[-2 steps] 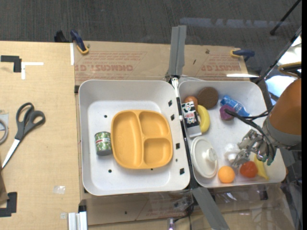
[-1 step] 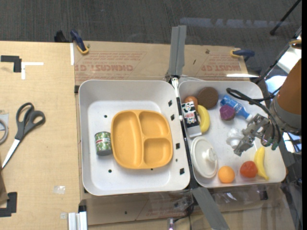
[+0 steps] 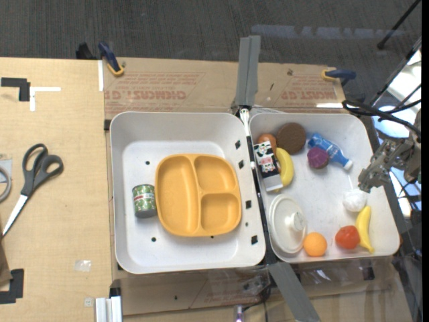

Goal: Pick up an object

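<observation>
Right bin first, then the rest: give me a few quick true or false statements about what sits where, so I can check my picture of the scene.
1. The yellow divided plate lies in the left bin. True.
2. The green can sits on the plate. False: it lies beside it, on the bin floor to the plate's left.
3. Two bananas lie in the right bin. True: one near the divider, one by the right wall.
4. The scissors are inside the left bin. False: they lie on the bench outside it.
5. The gripper holds the orange. False: the orange lies apart, by the white lid.
</observation>
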